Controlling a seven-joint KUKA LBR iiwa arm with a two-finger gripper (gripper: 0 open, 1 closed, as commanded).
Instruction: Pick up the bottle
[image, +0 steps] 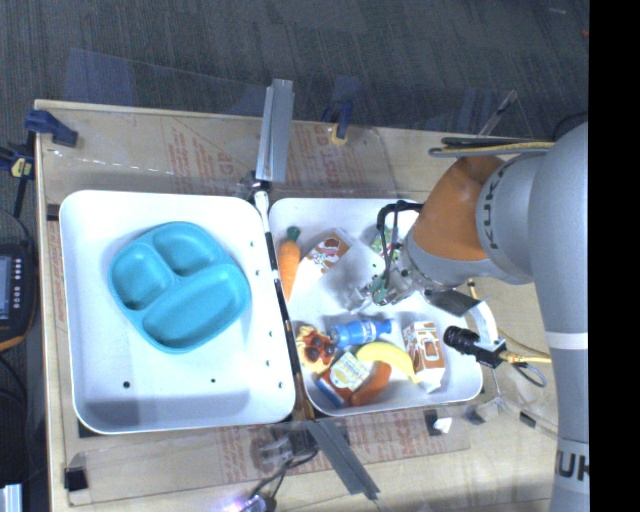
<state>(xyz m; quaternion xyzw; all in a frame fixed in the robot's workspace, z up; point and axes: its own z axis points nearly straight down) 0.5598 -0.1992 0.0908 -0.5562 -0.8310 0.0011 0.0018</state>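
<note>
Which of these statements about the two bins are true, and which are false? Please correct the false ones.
1. The blue divided tray lies in the left bin. True.
2. The bottle lies in the left bin. False: it lies in the right bin.
3. The carrot lies near the right bin's left wall. True.
4. The banana is blue. False: it is yellow.
</note>
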